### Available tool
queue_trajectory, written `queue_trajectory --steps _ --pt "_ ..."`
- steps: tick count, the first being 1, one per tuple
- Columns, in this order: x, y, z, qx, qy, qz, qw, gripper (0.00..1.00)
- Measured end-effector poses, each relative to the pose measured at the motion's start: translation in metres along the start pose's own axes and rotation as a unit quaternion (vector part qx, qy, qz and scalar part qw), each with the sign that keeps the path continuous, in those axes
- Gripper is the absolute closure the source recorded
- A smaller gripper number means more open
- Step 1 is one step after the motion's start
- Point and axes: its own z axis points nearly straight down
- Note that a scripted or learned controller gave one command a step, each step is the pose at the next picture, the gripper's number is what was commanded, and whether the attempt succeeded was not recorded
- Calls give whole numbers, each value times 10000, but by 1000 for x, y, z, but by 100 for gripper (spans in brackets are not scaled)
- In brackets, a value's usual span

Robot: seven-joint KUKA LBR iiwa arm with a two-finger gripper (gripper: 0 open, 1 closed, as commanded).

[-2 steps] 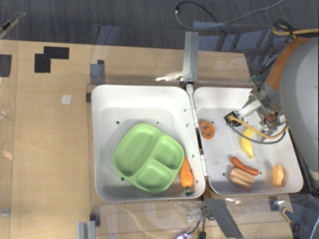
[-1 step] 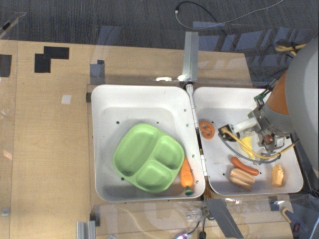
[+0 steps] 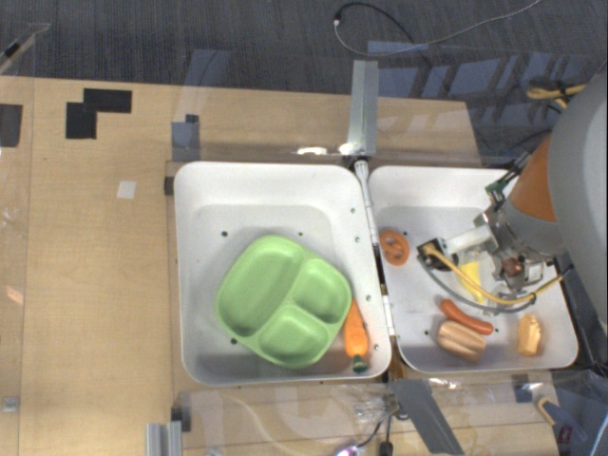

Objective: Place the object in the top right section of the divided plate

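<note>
Looming large at the right edge, the grey arm (image 3: 587,174) is the closest thing to the lens, its orange band (image 3: 534,186) showing just above the wrist. It reaches in from the right and bends down over the right bin (image 3: 418,183), with the gripper (image 3: 513,272) hanging low above that bin's floor amid yellow and black cabling. Whether the tool is clenched or released cannot be told at this slant.

Going from the left: the left bin (image 3: 204,207) holds a green divided plate (image 3: 283,299), turned at an angle, with nothing lying in any of its sections. A toy carrot (image 3: 354,336) lies just beside the plate's right rim, against the bin's right wall, green end toward the near side.

In the right bin, a small orange round piece (image 3: 394,247) sits near the left wall. A yellow object (image 3: 469,279) lies near the middle, close to the gripper. Nearer the front edge rests a hot dog (image 3: 462,333), and to its right a small tan piece (image 3: 529,334).
</note>
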Motion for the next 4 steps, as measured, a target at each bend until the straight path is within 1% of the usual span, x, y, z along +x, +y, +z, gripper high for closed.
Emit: queue_trajectory --steps 1,2,3,4 --pt "64 25 16 -8 9 -106 9999 0" --pt "11 50 -41 -7 11 31 10000 0" --pt "12 89 4 -5 -1 80 10000 0" --pt "-19 82 2 -2 3 86 10000 0"
